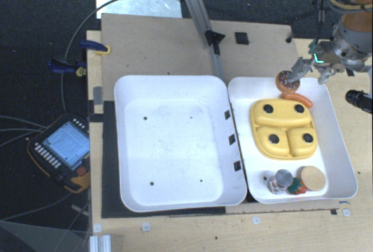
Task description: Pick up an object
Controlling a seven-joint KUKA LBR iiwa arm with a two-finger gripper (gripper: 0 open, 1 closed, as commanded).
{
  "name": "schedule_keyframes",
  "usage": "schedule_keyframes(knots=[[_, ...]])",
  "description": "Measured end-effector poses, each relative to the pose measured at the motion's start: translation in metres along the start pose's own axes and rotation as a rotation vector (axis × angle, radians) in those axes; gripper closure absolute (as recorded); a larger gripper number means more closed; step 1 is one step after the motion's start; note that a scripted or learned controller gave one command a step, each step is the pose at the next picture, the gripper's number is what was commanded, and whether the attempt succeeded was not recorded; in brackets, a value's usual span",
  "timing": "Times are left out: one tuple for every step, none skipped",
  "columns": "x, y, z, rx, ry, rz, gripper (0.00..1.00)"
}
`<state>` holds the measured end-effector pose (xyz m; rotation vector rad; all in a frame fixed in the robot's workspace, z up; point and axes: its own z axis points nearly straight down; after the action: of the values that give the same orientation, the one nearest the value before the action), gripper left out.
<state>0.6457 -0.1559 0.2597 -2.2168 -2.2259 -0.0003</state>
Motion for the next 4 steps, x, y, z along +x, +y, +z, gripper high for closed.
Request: schedule_keyframes(knots=[[0.000,0.000,-0.001,-0.002,0.000,0.000,0.00],[-0.002,-0.001,0.040,0.000,-0.001,0.002,0.00],[-0.001,-0.004,0.082,0.002,-0.001,0.003,0.00],[0.006,-0.007,0.138,-0.004,0.002,0.003,0.00]])
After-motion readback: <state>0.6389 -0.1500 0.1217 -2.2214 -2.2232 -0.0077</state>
